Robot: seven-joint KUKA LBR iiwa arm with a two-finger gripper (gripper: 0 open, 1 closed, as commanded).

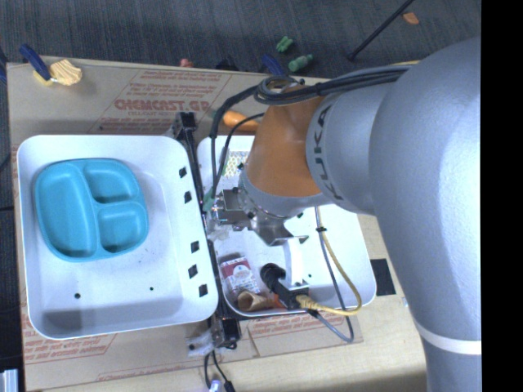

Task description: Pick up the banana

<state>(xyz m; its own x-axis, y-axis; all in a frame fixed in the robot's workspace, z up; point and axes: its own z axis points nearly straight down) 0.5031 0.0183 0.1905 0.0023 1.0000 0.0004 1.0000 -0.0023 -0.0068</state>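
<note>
My gripper [222,212] hangs low over the left side of the right bin [359,243], close to the wall it shares with the left bin. The orange-banded wrist [282,153] covers it from above. The arm hides most of the right bin's floor. An orange-yellow curved thing [239,121] peeks out at the bin's far edge behind the wrist; I cannot tell whether it is the banana. Nothing shows between the fingers.
A blue divided tray [90,207] lies in the left bin [106,300]. At the near end of the right bin lie a red and white packet [235,269] and a tan-brown piece [252,301]. Small clutter sits on the cardboard at the far left [64,73].
</note>
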